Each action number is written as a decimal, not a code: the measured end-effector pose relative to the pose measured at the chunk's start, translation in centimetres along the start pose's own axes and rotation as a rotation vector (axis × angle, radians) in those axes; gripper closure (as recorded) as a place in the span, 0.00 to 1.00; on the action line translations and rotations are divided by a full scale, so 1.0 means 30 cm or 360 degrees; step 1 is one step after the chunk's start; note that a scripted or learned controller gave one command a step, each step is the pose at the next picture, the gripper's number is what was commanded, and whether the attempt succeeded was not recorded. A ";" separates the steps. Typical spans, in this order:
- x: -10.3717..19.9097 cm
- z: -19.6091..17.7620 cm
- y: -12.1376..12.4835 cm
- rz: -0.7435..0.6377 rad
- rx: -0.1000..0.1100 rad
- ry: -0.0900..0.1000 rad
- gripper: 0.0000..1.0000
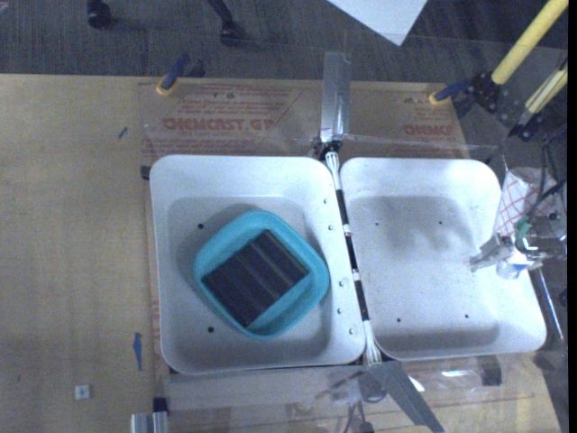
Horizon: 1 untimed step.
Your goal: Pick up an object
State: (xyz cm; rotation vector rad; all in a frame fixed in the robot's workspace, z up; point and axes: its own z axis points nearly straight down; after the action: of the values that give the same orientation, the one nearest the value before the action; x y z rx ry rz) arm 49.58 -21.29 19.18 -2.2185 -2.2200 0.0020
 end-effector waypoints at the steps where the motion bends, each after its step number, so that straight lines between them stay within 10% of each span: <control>1: -0.001 -0.031 0.002 -0.0001 -0.0002 -0.0002 1.00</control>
State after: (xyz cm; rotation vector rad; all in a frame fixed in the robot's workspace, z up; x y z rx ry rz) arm 49.64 -21.32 20.12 -2.2194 -2.2218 0.0017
